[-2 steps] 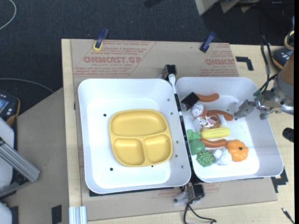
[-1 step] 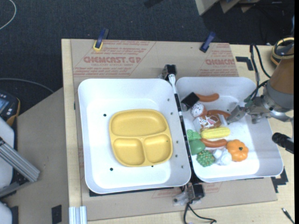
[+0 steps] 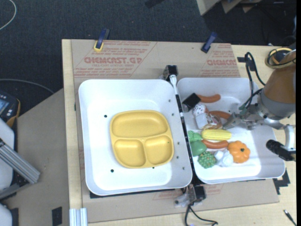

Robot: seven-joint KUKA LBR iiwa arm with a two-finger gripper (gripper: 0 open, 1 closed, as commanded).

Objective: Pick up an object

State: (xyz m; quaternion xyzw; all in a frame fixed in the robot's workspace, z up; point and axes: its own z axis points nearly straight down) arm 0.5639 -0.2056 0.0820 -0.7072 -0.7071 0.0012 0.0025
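Dark carpet surrounds your desk (image 3: 141,51), whose top is covered by a brown protective sheet printed with red lettering and clipped at the far edge. On it you have two shallow white bins side by side. Your left bin (image 3: 94,107) carries a yellow divided plate (image 3: 141,138) near its middle. Your right bin (image 3: 268,166) holds a cluster of toy food toward its left half: a sausage (image 3: 209,98) at the far side, a white die (image 3: 199,109) just beside it, a corn cob (image 3: 216,134) lying across a second sausage (image 3: 215,144), a green leafy piece (image 3: 197,145), broccoli (image 3: 207,160) and an orange pumpkin (image 3: 239,152) at the near side. Your arm (image 3: 280,91) comes in from the right, and the hand (image 3: 231,120) sits low over the bin, just beside the corn cob. You cannot tell how far it is open or whether it has hold of anything.
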